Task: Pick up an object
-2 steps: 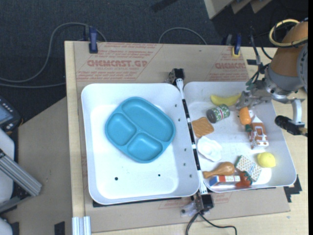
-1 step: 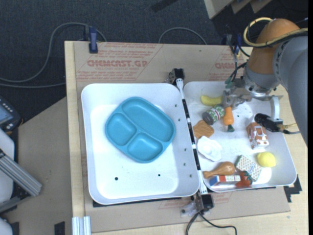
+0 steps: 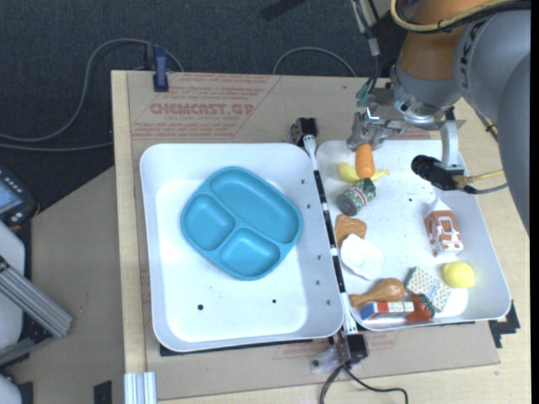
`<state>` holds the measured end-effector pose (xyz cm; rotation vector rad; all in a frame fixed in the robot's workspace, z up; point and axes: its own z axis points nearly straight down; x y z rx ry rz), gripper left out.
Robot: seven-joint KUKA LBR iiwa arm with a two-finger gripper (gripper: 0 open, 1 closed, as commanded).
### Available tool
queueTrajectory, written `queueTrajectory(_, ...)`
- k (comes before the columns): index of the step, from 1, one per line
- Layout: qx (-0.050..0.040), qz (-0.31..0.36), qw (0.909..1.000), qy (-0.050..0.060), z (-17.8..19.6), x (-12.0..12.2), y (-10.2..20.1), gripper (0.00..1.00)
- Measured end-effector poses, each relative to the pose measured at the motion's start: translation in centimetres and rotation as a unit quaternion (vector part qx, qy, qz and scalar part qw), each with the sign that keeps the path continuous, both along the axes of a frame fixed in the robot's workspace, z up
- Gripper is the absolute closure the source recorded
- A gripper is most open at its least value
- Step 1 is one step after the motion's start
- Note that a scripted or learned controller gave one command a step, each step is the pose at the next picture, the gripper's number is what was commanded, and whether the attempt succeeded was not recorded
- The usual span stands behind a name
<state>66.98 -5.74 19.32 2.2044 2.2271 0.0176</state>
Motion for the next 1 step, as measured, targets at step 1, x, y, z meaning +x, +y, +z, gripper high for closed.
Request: queueTrajectory(1,-0.0001,-0.002,1.0000,0.009,-0.85,-3.53,4.50,1.00)
